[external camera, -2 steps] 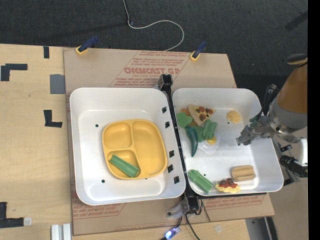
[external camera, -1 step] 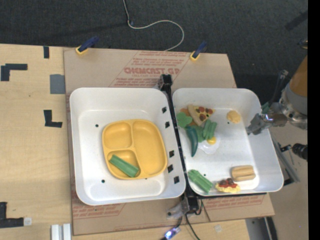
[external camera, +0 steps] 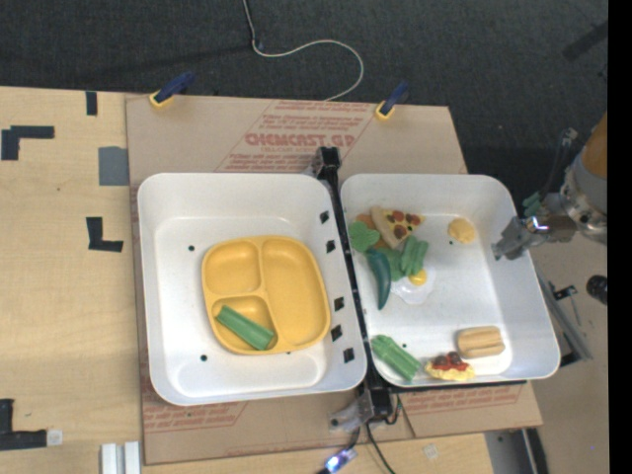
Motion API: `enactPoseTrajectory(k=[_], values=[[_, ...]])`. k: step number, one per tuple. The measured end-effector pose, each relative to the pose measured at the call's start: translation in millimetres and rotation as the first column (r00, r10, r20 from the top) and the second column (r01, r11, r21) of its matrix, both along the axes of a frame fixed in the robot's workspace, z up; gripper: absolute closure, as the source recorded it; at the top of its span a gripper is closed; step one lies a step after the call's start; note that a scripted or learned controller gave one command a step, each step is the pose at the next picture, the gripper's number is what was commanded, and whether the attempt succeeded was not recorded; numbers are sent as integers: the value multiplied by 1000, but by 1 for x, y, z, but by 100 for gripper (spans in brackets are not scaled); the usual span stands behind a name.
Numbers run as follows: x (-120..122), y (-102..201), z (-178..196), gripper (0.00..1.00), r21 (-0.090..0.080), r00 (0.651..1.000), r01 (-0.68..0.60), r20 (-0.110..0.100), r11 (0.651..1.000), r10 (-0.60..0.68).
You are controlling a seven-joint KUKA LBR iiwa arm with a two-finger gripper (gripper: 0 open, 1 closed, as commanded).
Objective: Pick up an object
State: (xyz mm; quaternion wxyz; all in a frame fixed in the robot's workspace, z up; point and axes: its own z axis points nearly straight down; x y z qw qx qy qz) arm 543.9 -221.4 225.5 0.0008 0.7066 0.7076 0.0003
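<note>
Hovering at the right rim of the right bin (external camera: 499, 200), the gripper (external camera: 513, 240) carries nothing I can see; whether it's spread or pressed together, I cannot tell. Inside lie a bread roll (external camera: 480, 342), yellow lemon (external camera: 461, 230) and green pepper (external camera: 380, 275).

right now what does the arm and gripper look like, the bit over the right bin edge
At the right bin's edge, the gripper is a small dark grey metal piece with a teal patch beside it. Behind it the arm is a rounded light grey body, with an orange band just above at the frame edge. It is too small and blurred to make out any markings.
</note>
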Motion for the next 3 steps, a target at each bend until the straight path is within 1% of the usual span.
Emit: enactPoseTrajectory(k=[1, 2, 3], values=[[-9, 55, 9, 100, 2, 1000, -4, -3, 1000, 4], [-7, 101, -3, 100, 2, 1000, -4, -4, 1000, 4], [-25, 133, 3, 100, 2, 1000, -2, -5, 1000, 2]])
